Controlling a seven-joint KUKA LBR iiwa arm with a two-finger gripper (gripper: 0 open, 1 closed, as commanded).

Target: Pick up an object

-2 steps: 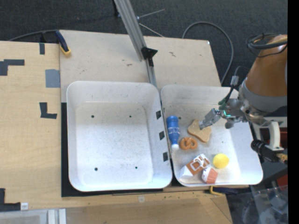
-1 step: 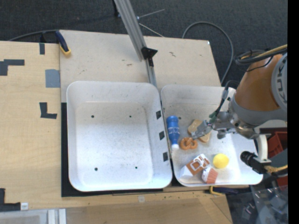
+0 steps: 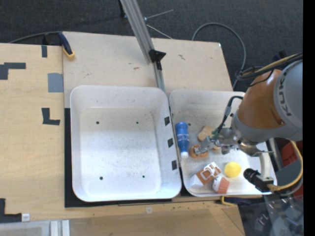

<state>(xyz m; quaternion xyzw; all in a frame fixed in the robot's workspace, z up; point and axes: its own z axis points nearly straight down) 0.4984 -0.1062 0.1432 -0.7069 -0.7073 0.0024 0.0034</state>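
Both bins white: left bin (image 3: 88, 132) speckled with fine dark grit plus a few black dots, right bin (image 3: 197, 107) same speckle. In the right bin: blue bottle (image 3: 182, 135) with white cap, yellow ball (image 3: 233, 169), orange-and-white patterned carton (image 3: 208, 172), tan block (image 3: 205, 132), brown-orange piece (image 3: 198, 152). Arm (image 3: 268, 107) grey with orange band. Bench (image 3: 29, 132) light wood with black and grey tape marks. Floor (image 3: 74, 6) dark grey carpet. Metal pole (image 3: 140, 26) silver.
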